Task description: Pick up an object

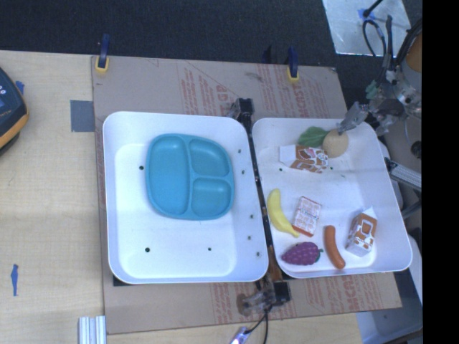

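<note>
Two bins side by side on the tabletop (50, 213). Left bin (122, 249): a divided plate (190, 176). Right bin (391, 213): onion (335, 143) at the back; banana (280, 213), grapes (301, 253) and sausage (333, 246) in front.

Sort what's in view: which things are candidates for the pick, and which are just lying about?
Pick candidates, all in the right bin:
banana
grapes
sausage
small carton
flat packet
second packet
pale round item beside a green leafy piece, with the hand nearest

Lying about:
blue divided plate in the left bin
yellow-black device
two clamps
</note>
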### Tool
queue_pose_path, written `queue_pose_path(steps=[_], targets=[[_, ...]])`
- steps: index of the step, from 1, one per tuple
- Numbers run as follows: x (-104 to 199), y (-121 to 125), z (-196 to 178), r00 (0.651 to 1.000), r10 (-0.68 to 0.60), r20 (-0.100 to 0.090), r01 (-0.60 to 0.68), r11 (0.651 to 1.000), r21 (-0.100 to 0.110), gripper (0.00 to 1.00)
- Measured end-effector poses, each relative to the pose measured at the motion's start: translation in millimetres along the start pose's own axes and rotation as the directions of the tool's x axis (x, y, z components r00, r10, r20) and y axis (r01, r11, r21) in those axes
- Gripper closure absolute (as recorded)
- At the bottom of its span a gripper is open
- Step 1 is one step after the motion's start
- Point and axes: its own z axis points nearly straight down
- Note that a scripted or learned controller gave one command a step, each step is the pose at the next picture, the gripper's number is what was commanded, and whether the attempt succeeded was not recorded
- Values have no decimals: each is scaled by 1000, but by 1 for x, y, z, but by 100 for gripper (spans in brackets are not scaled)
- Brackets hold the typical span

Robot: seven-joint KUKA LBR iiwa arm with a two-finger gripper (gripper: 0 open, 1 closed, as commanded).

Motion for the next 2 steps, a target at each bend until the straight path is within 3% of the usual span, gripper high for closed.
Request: queue_pose_path(steps=[2], targets=[[5,0,26,1000,-1,0,1,1000,1,0]])
